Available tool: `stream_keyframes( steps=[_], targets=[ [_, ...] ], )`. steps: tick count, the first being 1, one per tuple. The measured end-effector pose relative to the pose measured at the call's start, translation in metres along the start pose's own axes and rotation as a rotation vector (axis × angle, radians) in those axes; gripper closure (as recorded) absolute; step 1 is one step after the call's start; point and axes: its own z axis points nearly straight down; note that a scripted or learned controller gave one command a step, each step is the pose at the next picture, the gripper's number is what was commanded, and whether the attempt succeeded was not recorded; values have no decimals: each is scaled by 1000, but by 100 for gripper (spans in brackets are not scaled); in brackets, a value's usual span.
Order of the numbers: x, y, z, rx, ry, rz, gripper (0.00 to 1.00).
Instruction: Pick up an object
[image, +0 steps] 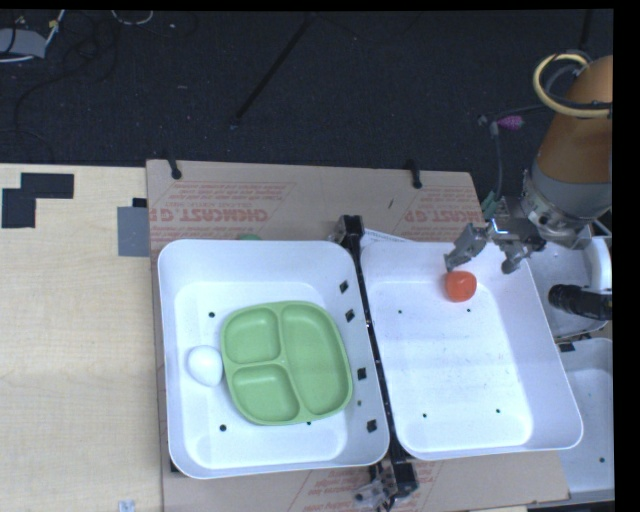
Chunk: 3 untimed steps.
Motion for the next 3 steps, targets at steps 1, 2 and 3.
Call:
stream_keyframes(
  steps=[1,2,3],
  targets=[
    [0,2,-7,-12,-2,-2,0],
    [-3,-6,41,-7,-1,-1,0],
    [3,-10,86,-7,0,-1,0]
  ],
)
